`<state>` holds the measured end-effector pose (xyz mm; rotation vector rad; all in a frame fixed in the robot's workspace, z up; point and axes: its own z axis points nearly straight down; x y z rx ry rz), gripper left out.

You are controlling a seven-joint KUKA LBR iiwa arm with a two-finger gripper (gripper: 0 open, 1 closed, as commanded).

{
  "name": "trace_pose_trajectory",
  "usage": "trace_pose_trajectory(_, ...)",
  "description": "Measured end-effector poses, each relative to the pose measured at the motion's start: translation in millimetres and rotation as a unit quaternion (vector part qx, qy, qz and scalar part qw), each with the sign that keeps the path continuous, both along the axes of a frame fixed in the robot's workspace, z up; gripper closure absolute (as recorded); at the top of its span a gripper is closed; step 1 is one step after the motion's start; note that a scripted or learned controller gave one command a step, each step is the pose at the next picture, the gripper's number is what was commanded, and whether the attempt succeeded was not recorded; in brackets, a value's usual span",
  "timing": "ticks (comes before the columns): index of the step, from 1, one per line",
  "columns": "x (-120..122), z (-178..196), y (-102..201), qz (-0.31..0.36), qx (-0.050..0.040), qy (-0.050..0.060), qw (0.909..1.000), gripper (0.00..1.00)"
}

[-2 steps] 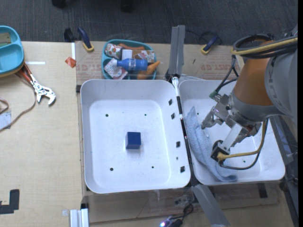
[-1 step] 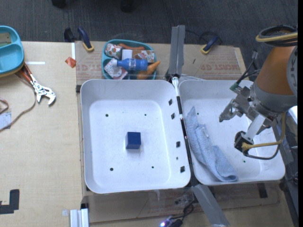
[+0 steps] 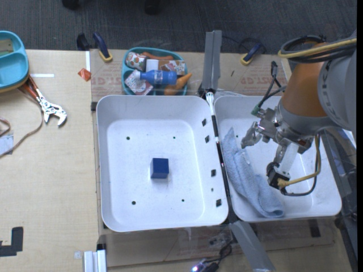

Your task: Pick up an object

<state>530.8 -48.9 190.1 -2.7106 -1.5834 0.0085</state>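
The arm (image 3: 309, 89) reaches in from the right and hangs over the right bin (image 3: 326, 208), with the end effector (image 3: 253, 136) above that bin's far-left part. From this slanted view I cannot tell whether it is wide or narrow, and nothing can be seen held in it.

Two things are on offer. A blue-grey cloth (image 3: 252, 181) lies crumpled in the right bin, close along its left wall. Its long axis runs from the far-left corner towards the near middle of the bin. Its far end lies just beside the end effector, a little to the left and on the near side. A blue cube (image 3: 160, 168) sits alone around the middle of the left bin (image 3: 105, 152). It is well apart from the end effector, off to the left, across the rims where the bins meet.

The cloth looks the likelier target, being much the closer: the move would be mostly downward, with a slight shift near and left. Closing across the strip, not along it, should gather a fold more surely. The cloth is soft and low, so it may slip free, and the bin wall beside it leaves little room on that side. The cube would call for a long traverse left first.

On the worktop (image 3: 51, 180), a bowl (image 3: 154, 72) of packets and a wrench (image 3: 50, 111) lie outside the bins.
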Motion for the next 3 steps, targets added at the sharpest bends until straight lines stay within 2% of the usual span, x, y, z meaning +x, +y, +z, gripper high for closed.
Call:
trace_pose_trajectory(1, 6, -20, -76, 0.104, 0.0006, -0.001, 0.9946, 0.00)
trace_pose_trajectory(2, 47, -62, -124, 0.129, 0.0000, -0.002, 0.9916, 0.00)
trace_pose_trajectory(3, 15, 13, -149, 0.082, 0.0000, -0.002, 0.9966, 0.00)
